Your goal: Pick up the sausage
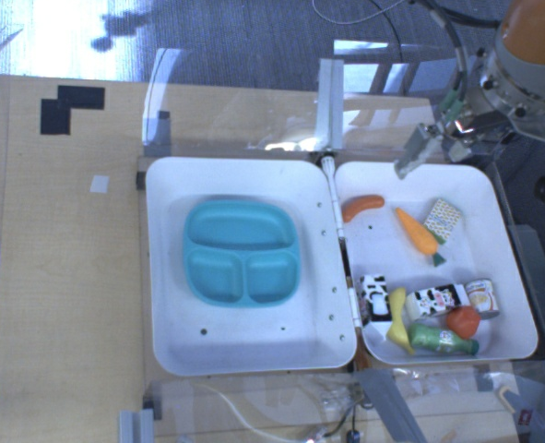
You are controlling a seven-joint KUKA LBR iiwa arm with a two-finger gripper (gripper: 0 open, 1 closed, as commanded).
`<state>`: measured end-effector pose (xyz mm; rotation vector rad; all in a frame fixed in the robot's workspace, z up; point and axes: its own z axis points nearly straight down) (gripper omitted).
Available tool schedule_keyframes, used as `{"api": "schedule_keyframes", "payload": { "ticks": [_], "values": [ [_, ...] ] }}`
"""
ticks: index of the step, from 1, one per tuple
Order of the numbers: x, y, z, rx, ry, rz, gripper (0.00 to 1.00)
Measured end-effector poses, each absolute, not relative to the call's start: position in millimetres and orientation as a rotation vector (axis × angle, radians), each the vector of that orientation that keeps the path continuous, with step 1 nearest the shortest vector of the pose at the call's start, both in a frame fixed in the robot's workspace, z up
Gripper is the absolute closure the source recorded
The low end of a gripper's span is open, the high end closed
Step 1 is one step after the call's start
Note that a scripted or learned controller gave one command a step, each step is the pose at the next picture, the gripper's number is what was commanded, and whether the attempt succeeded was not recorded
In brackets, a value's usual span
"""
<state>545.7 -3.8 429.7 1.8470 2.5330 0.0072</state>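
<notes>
Two white bins sat on the table; we found the small orange-red sausage [362, 207] loose at the right bin's [493, 192] far-left corner, jaws [412, 158] above, their state unclear.

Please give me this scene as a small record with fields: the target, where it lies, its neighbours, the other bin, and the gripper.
target: short orange-red sausage
target place: upper left corner of the right white bin, lying flat, near the divider
nearest neighbour: orange plastic carrot, to its right, apart from it
other items in right bin: yellow banana, red tomato, small tin can
left white bin: holds a blue three-compartment tray
gripper: above the far rim of the right bin, up and right of the sausage, nothing held
</notes>
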Motion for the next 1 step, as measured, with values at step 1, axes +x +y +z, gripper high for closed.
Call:
{"api": "schedule_keyframes", "payload": {
  "ticks": [1],
  "values": [
    [561.9, -3.4, 436.8, 1.076, 2.941, 0.006, 0.00]
  ]
}}
